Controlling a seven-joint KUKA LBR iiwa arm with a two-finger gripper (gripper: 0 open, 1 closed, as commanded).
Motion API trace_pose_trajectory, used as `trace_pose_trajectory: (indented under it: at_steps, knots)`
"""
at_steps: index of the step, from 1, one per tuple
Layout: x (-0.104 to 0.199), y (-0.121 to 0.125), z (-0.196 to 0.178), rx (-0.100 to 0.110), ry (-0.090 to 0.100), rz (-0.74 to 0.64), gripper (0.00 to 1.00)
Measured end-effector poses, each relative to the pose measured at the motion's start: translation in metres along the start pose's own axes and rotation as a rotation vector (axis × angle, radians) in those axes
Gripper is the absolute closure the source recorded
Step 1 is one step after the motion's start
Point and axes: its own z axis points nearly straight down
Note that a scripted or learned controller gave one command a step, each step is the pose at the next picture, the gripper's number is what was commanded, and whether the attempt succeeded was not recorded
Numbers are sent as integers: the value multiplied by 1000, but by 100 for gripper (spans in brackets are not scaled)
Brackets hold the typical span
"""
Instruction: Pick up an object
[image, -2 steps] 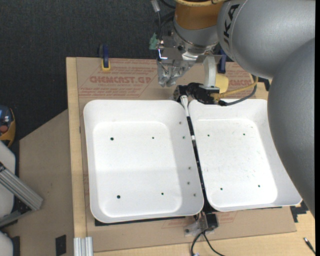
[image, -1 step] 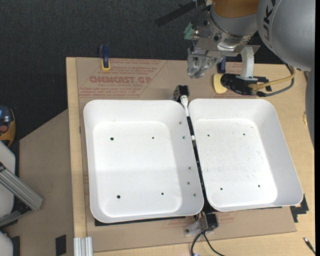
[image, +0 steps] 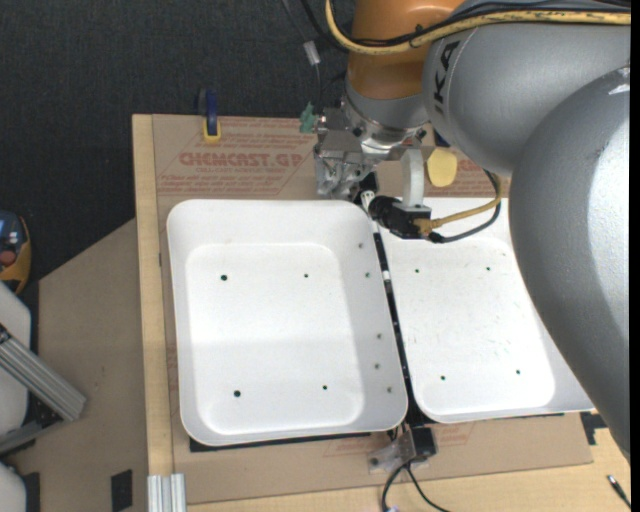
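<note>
A brown board (image: 250, 160) on a dark floor bears two white bins side by side. The likeliest thing to pick is a small pale yellow piece (image: 442, 167) at the far rim of the right bin (image: 470, 330), close under the arm's grey body. I cannot tell if it lies loose on the board or belongs to the arm. It looks roundish, with no clear long axis to line up on. From it, the gripper (image: 342, 182) lies toward the view's left, near but not touching, and hangs over the far corner of the left bin (image: 190, 300), just beside the seam between the bins. Whether the gripper is spread or closed I cannot tell, and nothing shows in its grasp. Any reach would turn on going toward the view's right along that far rim.
</note>
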Motion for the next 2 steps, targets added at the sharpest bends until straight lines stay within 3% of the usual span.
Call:
trace_pose_trajectory:
  at_steps: [1, 2]
  knots:
    - [-50, 2, -52, -19, -2, 9, 100]
    - [-70, -12, -71, -15, -1, 6, 100]
